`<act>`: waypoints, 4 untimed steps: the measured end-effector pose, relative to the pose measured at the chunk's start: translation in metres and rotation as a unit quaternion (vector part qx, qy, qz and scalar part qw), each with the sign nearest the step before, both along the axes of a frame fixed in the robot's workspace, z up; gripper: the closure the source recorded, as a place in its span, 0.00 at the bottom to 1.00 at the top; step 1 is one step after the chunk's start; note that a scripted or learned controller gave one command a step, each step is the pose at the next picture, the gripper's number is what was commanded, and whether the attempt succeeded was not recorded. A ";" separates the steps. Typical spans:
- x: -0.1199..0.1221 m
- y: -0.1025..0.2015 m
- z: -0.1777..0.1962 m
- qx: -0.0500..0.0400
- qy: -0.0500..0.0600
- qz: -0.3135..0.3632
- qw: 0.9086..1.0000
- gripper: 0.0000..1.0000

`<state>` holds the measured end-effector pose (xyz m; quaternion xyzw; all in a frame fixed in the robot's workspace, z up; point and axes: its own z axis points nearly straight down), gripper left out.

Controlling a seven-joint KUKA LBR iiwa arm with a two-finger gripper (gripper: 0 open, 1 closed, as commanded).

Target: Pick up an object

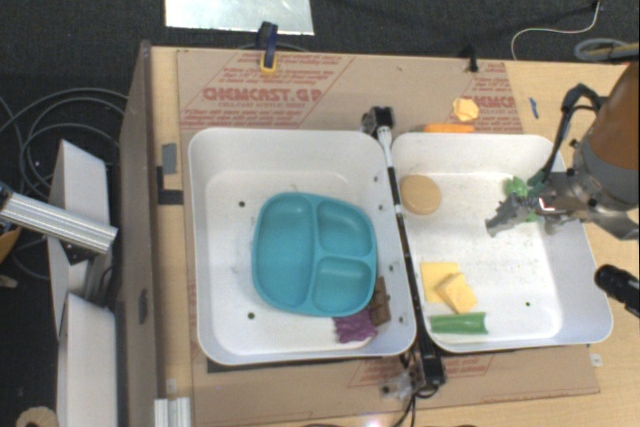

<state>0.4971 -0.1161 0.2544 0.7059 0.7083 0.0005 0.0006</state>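
Jaws: positioned over the bare middle of the right bin, pointing toward the divider. Whether they are open or closed cannot be determined from this slanted overhead view; nothing is visibly held between them. A small green piece sits just beside my wrist, and I cannot tell whether it is part of me or a loose item.

Candidate objects, right bin:
- Round tan disc, near the divider, well apart from everything else. It looks light, stiff and flat. I judge it the easiest target: approach from above and close across its width at the rim.
- Yellow blocks, two pieces touching each other. Likely light and rigid, possibly slick. Gripping one may drag the other; take the outer block across its short sides.
- Green bar, lying near the front wall, just below the yellow blocks. It is narrow; grip across its width at the middle. The nearby wall may crowd one finger.

Candidate objects, left bin:
- Teal divided plate, large and shallow. Probably too wide to span; only its rim offers a hold.
- Purple item and brown item, tucked against the plate's front edge. Both have poor clearance.
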 end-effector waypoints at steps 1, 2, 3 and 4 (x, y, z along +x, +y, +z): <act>0.093 -0.084 -0.043 -0.003 -0.003 -0.002 1.000 0.00; 0.115 -0.077 -0.151 0.001 0.003 0.001 1.000 0.00; 0.133 -0.092 -0.049 -0.002 -0.006 0.000 1.000 0.00; 0.143 -0.090 -0.160 0.000 0.001 0.001 1.000 0.00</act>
